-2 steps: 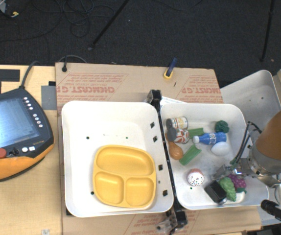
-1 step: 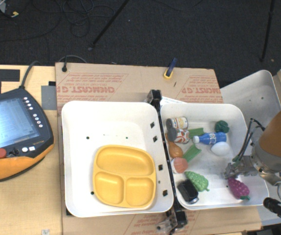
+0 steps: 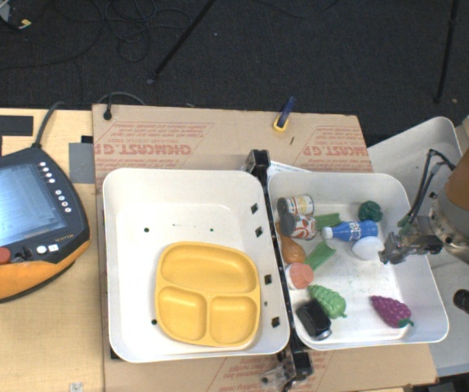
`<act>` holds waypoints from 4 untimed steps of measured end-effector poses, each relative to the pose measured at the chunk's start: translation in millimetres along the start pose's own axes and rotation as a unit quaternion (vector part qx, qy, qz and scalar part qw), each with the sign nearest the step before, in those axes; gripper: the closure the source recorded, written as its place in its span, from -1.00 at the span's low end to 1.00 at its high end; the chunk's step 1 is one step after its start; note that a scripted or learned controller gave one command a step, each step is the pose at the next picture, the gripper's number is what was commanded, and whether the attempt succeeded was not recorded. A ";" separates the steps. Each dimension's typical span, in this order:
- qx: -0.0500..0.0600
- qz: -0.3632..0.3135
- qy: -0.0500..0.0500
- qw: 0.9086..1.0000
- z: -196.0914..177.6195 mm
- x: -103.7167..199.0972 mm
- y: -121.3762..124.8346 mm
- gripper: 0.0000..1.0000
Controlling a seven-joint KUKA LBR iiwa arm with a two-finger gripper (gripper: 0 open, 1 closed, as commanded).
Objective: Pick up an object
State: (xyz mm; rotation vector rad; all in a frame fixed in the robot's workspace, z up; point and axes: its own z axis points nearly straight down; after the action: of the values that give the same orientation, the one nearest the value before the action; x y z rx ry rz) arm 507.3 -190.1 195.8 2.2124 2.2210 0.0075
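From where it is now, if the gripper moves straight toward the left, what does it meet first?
Probably the white round cap of the blue and white bottle, just left of the gripper in the right bin. Height is unclear, so it may pass above.

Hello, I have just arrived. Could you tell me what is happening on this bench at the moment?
A grey robot arm reaches in from the right, with its two-finger gripper over the right white bin. Close beside it lies a white and blue plastic bottle, among small toys such as a purple grape bunch and a small tin can. Nothing is seen between the fingers. The left white bin holds a yellow divided plate.
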 end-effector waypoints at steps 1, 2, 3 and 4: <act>-0.002 0.003 -0.003 1.000 -139.4 -26.4 -17.8 1.00; -0.001 0.002 -0.001 1.000 -243.4 -24.5 -29.6 1.00; -0.001 0.001 -0.001 1.000 -344.1 -24.3 -28.6 1.00; 0.012 -0.002 0.004 1.000 -212.0 67.7 -29.8 1.00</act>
State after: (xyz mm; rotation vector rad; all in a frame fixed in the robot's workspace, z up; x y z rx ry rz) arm 475.5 -122.3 407.5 2.2240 2.2398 -0.0100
